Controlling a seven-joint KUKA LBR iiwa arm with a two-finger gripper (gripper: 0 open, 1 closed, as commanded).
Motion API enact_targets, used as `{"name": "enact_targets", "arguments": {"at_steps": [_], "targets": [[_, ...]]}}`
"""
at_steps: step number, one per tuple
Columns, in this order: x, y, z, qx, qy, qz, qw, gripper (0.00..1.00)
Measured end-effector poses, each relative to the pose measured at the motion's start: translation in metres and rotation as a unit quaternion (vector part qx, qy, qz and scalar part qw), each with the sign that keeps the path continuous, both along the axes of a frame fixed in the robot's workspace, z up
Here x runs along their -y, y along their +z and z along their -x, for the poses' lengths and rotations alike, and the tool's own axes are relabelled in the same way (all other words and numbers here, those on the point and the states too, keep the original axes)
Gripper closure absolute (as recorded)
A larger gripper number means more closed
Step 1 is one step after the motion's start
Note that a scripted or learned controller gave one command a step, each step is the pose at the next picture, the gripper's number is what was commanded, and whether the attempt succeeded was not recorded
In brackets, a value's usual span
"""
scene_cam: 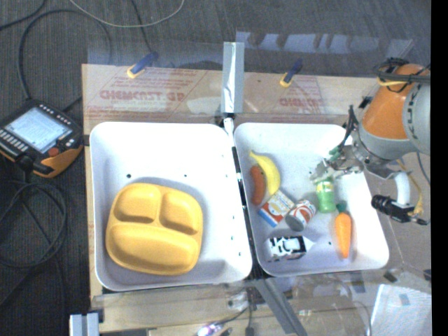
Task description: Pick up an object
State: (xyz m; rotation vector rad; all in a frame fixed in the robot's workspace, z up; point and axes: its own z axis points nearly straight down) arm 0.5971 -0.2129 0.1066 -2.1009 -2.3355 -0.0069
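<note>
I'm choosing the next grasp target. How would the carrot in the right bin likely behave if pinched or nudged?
The carrot looks like smooth moulded plastic, so probably stiff, light and somewhat slippery. Its round, tapered body lies flat, so a nudge would likely roll it in an arc. It sits close to the bin wall, which may crowd a finger.

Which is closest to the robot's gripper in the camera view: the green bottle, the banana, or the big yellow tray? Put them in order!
From the gripper, in the right bin:
1. Green bottle, just below the gripper in the right bin.
2. Banana, at that bin's left side.
3. Yellow tray, far away in the left bin.
</note>
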Motion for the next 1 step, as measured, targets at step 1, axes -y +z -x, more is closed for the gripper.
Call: {"name": "enact_targets", "arguments": {"at_steps": [1], "targets": [[-0.0303,0.0989,-0.0061,-0.002,-0.099,0.0027,0.9951,1.0]]}}
